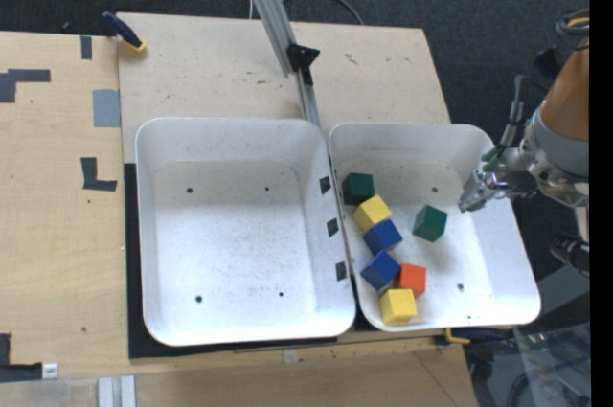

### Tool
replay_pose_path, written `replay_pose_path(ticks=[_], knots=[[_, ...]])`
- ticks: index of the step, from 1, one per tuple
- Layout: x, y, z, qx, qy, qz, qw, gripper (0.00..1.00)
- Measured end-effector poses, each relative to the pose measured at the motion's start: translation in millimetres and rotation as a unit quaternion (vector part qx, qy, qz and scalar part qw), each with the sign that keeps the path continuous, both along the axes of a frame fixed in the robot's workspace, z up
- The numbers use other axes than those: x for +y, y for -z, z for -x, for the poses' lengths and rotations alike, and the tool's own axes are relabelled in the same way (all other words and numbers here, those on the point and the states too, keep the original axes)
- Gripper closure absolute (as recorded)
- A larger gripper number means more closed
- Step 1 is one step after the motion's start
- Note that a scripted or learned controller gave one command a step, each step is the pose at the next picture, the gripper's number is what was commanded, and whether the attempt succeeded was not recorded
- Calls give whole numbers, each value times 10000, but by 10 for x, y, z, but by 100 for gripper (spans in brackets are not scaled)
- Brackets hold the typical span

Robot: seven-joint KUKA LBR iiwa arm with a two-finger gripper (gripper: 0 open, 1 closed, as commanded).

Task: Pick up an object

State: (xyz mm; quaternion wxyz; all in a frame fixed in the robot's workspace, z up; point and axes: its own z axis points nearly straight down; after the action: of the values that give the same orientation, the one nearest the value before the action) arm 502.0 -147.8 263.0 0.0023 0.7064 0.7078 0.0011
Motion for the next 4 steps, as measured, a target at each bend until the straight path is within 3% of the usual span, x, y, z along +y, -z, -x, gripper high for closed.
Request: replay_pose_path(ticks=[4], knots=[[1966,391,-933,33,-20,-11,10000,100]])
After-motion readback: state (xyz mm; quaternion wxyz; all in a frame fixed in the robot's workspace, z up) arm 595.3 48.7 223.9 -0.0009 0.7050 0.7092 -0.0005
